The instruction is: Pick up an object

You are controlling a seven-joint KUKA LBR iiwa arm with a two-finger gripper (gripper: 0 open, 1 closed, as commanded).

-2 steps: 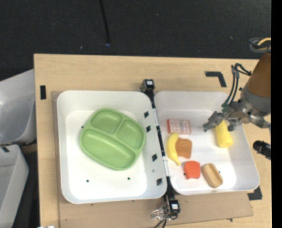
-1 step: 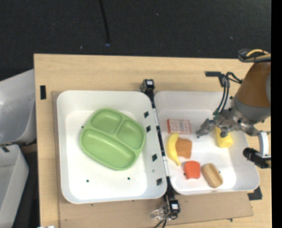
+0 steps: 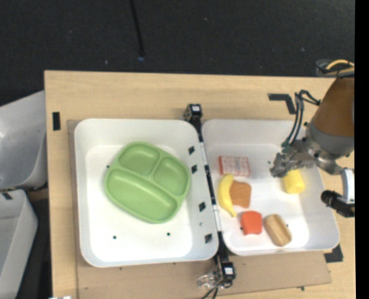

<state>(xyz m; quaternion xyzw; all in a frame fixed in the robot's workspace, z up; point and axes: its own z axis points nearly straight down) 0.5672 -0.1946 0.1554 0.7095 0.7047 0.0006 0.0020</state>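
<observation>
- Camera view: pale wooden counter (image 3: 140,95) on dark floor carries two white bins.
- Pincer (image 3: 282,165) hovers in right bin (image 3: 259,132), touching yellow block (image 3: 294,182); its grip state cannot be told.
- Left bin (image 3: 84,229) holds green plate (image 3: 148,180).

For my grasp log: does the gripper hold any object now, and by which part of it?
Cannot be told. The gripper is in the right bin, right next to the yellow block, but nothing shows between its fingers.
</observation>
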